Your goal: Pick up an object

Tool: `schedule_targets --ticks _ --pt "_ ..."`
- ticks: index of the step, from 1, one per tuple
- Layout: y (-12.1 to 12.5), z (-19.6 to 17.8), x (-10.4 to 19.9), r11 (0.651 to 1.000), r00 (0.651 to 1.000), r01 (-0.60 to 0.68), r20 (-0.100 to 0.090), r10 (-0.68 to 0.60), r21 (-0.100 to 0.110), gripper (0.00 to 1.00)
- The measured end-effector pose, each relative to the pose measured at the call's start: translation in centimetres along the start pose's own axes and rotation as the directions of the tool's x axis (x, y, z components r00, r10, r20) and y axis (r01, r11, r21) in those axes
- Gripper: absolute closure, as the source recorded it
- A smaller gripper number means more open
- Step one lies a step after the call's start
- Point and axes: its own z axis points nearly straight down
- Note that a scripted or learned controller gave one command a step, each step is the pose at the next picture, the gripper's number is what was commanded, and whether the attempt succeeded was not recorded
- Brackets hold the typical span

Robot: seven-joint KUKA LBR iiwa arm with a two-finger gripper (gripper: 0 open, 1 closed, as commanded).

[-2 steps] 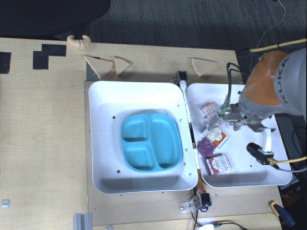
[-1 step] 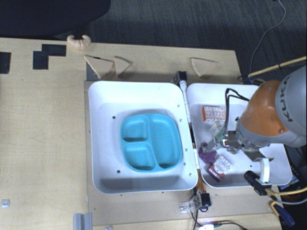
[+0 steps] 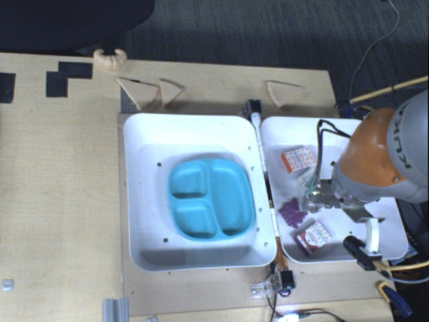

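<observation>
While reaching in from the right, hangs low over the right shallow white bin (image 3: pixel 395 245): grey arm with an orange band (image 3: pixel 367 158), two-finger gripper (image 3: pixel 314 197) down among the contents. Cannot tell how the jaws stand, hidden beneath the wrist. Just left of the gripper, touching or nearly so, a small purple crumpled object (image 3: pixel 292 213). Behind it, an orange-and-white patterned packet (image 3: pixel 298 159); nearer the front, a red-and-white packet (image 3: pixel 314 236). Beside, in the left white bin (image 3: pixel 144 200), a light-blue three-compartment plastic tray (image 3: pixel 211 196).
</observation>
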Motion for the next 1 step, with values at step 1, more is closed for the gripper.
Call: schedule_targets --ticks 1 --pt "-0.02 0.01 0.00 1.000 1.000 0.000 0.000 0.000 0.001 0.00"
